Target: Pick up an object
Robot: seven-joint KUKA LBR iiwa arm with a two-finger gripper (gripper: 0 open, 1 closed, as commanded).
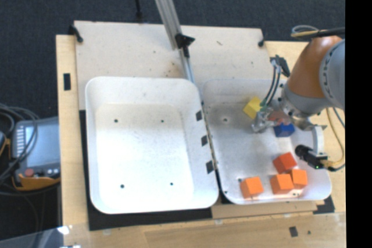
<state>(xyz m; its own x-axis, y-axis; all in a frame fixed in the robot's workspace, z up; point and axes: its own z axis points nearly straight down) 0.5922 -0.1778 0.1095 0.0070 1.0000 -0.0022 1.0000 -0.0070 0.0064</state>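
Observation:
The arm reaches in from the right, and its gripper [263, 123] is down in the right bin [232, 142]. A yellow block [252, 107] lies just up and left of the gripper, touching or nearly touching it. A blue block [283, 129] sits just right of the gripper, partly hidden by the wrist. Near the bin's front right lie a red-orange block [284, 162] and three orange blocks [251, 186], [282, 183], [299, 177]. The wrist hides the fingers.
The left bin [145, 145] lies beside the right one, with a divider edge between them. A slanted aluminium post [165, 3] rises from the back of the bench. A pendant with cables [32, 154] sits at far left.

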